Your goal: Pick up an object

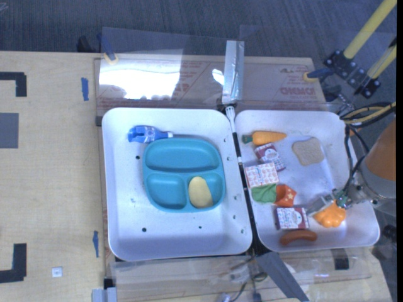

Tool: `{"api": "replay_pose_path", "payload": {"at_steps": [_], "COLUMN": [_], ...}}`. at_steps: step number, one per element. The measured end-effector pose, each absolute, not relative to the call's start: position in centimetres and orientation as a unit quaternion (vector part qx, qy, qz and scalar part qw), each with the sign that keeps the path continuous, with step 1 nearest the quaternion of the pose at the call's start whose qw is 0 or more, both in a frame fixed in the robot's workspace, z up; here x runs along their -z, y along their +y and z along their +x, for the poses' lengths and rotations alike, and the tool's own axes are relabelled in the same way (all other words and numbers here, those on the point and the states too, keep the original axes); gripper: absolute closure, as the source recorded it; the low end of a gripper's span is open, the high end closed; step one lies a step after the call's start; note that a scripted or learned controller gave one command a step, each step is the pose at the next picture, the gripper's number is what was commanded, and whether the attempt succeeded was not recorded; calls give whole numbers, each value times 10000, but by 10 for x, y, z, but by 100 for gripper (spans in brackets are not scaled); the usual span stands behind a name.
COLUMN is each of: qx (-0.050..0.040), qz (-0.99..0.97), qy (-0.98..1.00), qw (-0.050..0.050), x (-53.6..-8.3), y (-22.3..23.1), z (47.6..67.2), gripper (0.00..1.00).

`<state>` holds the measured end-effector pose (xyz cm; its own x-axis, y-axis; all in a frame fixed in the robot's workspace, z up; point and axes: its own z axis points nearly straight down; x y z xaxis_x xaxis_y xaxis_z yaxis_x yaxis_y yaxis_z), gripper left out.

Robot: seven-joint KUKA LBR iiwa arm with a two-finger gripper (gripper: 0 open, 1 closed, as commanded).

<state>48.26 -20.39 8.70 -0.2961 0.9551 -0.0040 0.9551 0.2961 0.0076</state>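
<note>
You see the small orange rounded toy [330, 217] near the front right corner of the right white bin [362, 234], and the gripper [338, 201] sits right on its upper left edge. You cannot tell from this view if the jaws are apart or together, because they are small and blurred there.

Just left of the orange toy lies a small white and red carton [291, 218], and below it a brown sausage-shaped toy [298, 236]. Further left you find a red and green toy vegetable [275, 194], two more small cartons [260, 175] [269, 154], an orange toy carrot [269, 137] and a beige slice of toy bread [308, 151].

In the left white bin [123, 231] a turquoise plastic divided tray [178, 162] holds a yellow egg-shaped toy [200, 192] in its front right compartment. A blue toy bottle [146, 134] lies just behind the tray. Both bins stand side by side on the wooden bench [47, 168].
</note>
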Motion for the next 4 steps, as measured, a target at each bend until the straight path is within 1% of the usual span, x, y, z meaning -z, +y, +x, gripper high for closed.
{"api": "replay_pose_path", "payload": {"at_steps": [1, 2, 3, 4], "qx": [-29, -40, -35, -38], "qz": [5945, 5779, 5726, 5681], "qy": [8041, 8161, 8198, 8229], "qw": [68, 3, 47, 46], "x": [-97, -88, -88, -172], "y": [-205, -219, -173, -116], "z": [485, 483, 554, 612], "gripper": [100, 100, 100, 100]}}
